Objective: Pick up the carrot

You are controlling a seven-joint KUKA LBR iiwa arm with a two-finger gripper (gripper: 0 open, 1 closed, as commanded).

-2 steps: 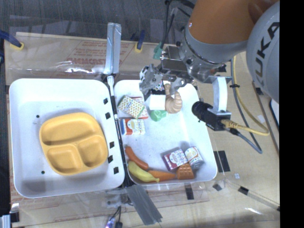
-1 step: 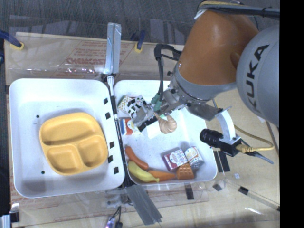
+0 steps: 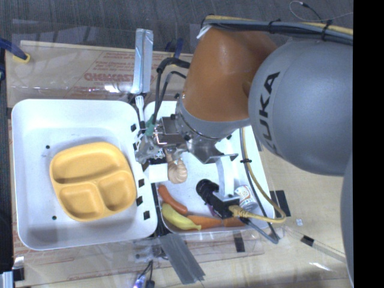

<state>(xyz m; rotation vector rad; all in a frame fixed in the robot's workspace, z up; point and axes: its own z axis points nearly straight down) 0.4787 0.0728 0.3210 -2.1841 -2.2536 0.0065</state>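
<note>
The carrot (image 3: 172,200), an orange-red tapered piece, lies at a slant in the front left part of the right bin (image 3: 264,188). Its lower end touches a yellow banana (image 3: 178,220). A duller orange long piece (image 3: 213,222) runs along the bin's front wall, and I cannot tell whether it belongs to the carrot. My gripper (image 3: 157,146) hangs over the right bin's left wall, up and to the left of the carrot and apart from it. The big grey and orange arm hides much of this bin.
A beige rounded thing (image 3: 177,173) sits just below the gripper, between it and the carrot. In the left bin (image 3: 30,119) lies a yellow divided tray (image 3: 90,179). A small labelled can (image 3: 243,192) rests near the right bin's front right.
</note>
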